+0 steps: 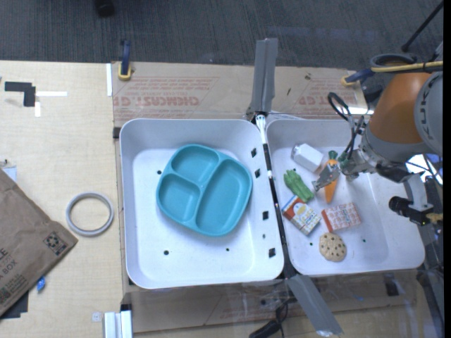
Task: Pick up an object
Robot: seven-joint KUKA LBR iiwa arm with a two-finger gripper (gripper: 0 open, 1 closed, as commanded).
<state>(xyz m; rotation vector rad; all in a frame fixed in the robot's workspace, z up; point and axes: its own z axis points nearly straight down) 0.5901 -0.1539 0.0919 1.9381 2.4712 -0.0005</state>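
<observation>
Over the right bin point(394, 259) I see my arm point(405, 111) reaching in from the right, its orange band high above the wrist, bent downward so the pincer point(328, 180) hangs low among the small items. Whether the pincer is open or closed I cannot tell; its tips blur into the clutter. Directly beneath it lies an orange carrot-like piece point(330, 189), slim and tilted, touching or just under the tips. Just beside it to the left sits a green vegetable point(298, 186), and above that a white block point(307, 157). Below lie two small printed packets point(302, 215) point(342, 217), side by side, and a round cookie point(332, 246) nearer the bin's front wall. These things crowd the bin's left half, close to the divider between bins; the right half of its floor is bare. A blue divided plate point(204, 189) lies in the left bin point(141, 259). On the surface point(56, 139) to the left rests a tape ring point(89, 213).
</observation>
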